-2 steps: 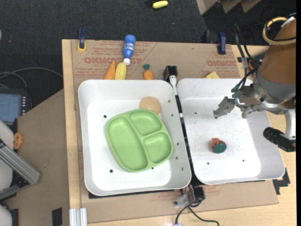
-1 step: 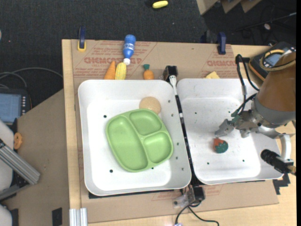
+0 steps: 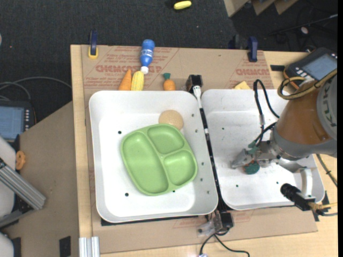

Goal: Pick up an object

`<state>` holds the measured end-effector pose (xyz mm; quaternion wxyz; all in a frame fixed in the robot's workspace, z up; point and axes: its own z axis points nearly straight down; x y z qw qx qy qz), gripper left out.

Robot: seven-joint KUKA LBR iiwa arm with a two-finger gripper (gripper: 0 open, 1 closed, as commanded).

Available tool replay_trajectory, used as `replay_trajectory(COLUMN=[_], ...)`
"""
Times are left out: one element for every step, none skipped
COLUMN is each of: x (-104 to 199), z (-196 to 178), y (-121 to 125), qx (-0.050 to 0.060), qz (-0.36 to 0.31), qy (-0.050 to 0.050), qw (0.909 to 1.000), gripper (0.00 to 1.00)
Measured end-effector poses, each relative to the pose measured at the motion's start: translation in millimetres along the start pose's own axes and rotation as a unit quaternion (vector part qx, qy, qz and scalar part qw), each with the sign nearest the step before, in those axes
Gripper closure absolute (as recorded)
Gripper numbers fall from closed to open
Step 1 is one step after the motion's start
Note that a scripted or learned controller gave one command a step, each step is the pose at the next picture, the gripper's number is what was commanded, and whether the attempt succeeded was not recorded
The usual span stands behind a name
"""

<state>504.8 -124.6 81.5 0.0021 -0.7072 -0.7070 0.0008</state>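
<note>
Left bin (image 3: 107, 143) holds a green divided plate (image 3: 159, 159) and a tan ball (image 3: 171, 119); in the right bin (image 3: 236, 191), the gripper (image 3: 247, 162) sits over a small teal object (image 3: 252, 168), grip unclear.

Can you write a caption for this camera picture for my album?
Robot pincer down in the right bin by a small teal thing.

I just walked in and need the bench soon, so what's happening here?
The robot arm is reaching into the right bin, its gripper low over a small dark green object on the bin floor. Whether it has hold of it can't be told. The left bin holds a green divided plate and a tan ball.
</note>
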Motion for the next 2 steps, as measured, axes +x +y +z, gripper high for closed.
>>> replay_trajectory(x=[-2,66], z=[-13,-109], y=[1,58], qx=[-0.003,-0.009], qz=[0.001,-0.005], qy=[-0.002,0.0], qw=[1.0,0.9999], gripper=[1.0,1.0])
